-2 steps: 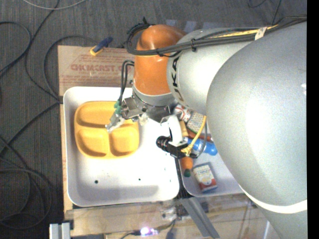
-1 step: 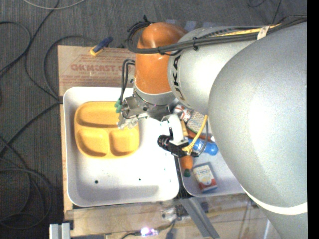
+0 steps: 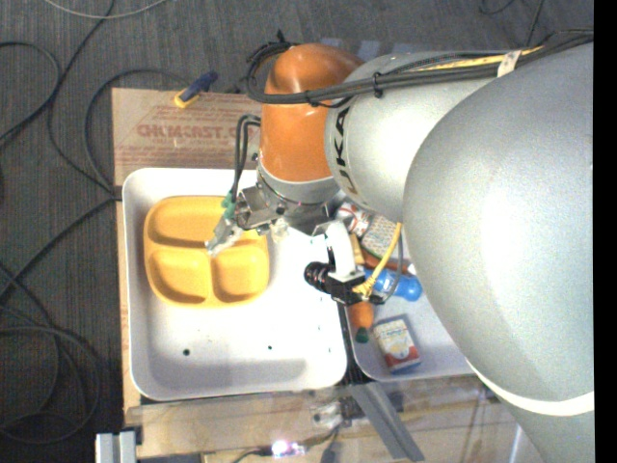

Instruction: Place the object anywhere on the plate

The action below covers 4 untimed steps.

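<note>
White bins stand side by side on the surface, on a sheet of brown cardboard (image 3: 174, 138) with red lettering. The left bin (image 3: 241, 360) holds a yellow plate (image 3: 183, 249) with three compartments, set in the bin's upper left part. The rest of that bin's floor is bare apart from two small dark specks near its lower edge.

The gripper (image 3: 222, 242) hangs over the plate's right side, above the ridge between the upper compartment and the lower right compartment. The state of the jaws cannot be told, and it cannot be told whether anything sits between them.

The right bin (image 3: 436, 353) is largely covered by the grey arm (image 3: 463, 162), which fills the right of the frame. On its visible floor lie a blue bottle (image 3: 397, 285), an orange stick-shaped item (image 3: 360, 314) just below it, a small red and white box (image 3: 396, 343) at lower centre, and a pale meshed item (image 3: 381, 230) above the bottle. Which of these is the task's object cannot be told; none of them lies on the plate.

A small blue and yellow item (image 3: 196, 88) rests at the cardboard's upper edge. Dark cables (image 3: 58, 114) run over the grey floor at left.
</note>
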{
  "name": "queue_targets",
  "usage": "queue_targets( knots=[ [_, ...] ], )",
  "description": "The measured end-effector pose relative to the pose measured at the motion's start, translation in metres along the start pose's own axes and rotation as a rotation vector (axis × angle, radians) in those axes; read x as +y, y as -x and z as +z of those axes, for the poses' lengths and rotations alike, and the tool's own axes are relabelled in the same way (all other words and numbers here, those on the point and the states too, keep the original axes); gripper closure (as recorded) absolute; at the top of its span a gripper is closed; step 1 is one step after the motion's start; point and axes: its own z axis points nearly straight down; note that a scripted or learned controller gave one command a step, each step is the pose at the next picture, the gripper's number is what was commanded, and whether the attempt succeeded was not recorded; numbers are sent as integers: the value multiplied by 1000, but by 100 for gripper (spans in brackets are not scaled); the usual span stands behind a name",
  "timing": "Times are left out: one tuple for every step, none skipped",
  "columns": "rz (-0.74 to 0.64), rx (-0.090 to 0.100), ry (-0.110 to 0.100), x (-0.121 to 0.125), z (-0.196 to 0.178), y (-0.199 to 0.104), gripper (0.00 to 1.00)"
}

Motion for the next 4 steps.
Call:
queue_targets(
  knots=[
    [0,-1,-7,0,-6,0,100],
    [0,-1,-7,0,-6,0,0],
    [0,-2,-13,-1,-11,1,100],
    [0,-3,-14,-1,-11,1,0]
  ],
)
